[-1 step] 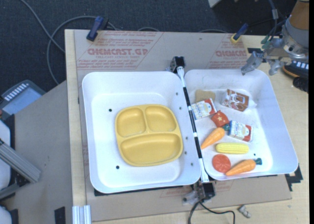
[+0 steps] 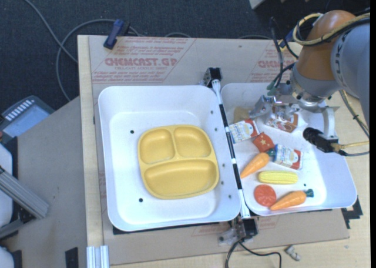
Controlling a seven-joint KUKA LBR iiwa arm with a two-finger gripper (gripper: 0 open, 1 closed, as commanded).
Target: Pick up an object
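Camera view looks down on two white bins side by side; the left bin [image 2: 117, 161] bears a yellow tray [image 2: 176, 161] with three compartments; the right bin [image 2: 338, 184] holds the small toys. The arm [image 2: 329, 43] reaches in from the right, and its gripper [image 2: 276, 110] hangs low over the far end of the right bin, near a carton [image 2: 286, 121] with red print; whether the gripper is parted or closed I cannot tell from here, and I see nothing caught in it. Loose in the bin lie a pouch [image 2: 242, 130], a red piece [image 2: 263, 141], a second pouch [image 2: 286, 156], a carrot [image 2: 254, 166], a corn cob [image 2: 278, 177], a tomato [image 2: 265, 194] and another carrot [image 2: 291, 200]. I judge this the approach, the pick not yet made; the next move calls for a straight descent onto one item, most likely the carton, and a firm close before lifting. The board [image 2: 147, 61] under the bins reads "CHEMCAST GP" in red; the print on the pouches is too small to read.
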